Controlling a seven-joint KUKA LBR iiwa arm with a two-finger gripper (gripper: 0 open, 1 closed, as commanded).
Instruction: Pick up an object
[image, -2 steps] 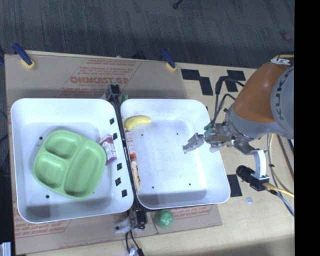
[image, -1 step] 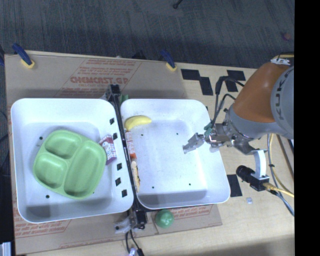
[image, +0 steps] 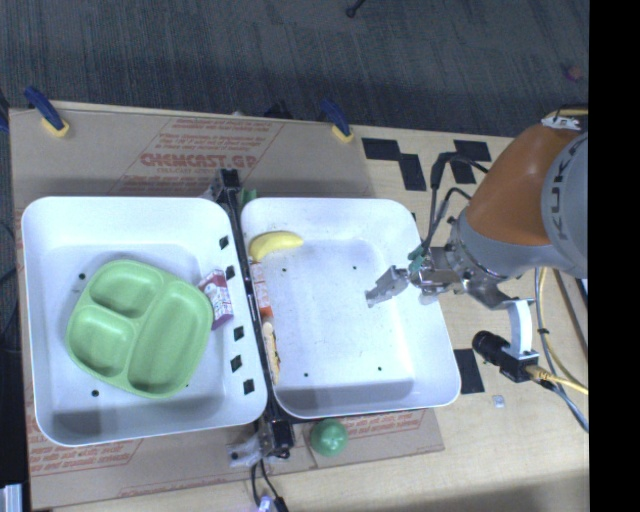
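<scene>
Tool: the grey two-finger tool (image: 385, 287) sits at the end of the grey arm with the orange band (image: 520, 205), which enters from the right. It hangs over the right-hand part of the right shallow white plastic bin (image: 430, 365), fingertips pointing left.
Tool state: cannot tell whether it is open or closed; nothing is visible between its tips.
Task thing: the yellow curved banana (image: 274, 243) lies in the right bin at its far left corner, close to the divider between the bins.
Relation to tool: the banana is well apart from the tool, to the tool's left and further toward the top of the view, with bare bin floor between them.
Left bin: the left shallow white plastic bin (image: 60, 400) carries a light green three-compartment plastic plate (image: 140, 325). A small red and white packet (image: 218, 297) lies just beside the plate's right edge, near the divider.
Divider area: a narrow orange and white wrapper (image: 263, 305) lies along the left wall of the right bin.
Desk: a green round ball (image: 327, 437) rests on the brown cardboard sheet (image: 190, 150) covering the desk, just in front of the right bin's near edge. Blue clamps (image: 46, 110) hold the cardboard at its far edge.
</scene>
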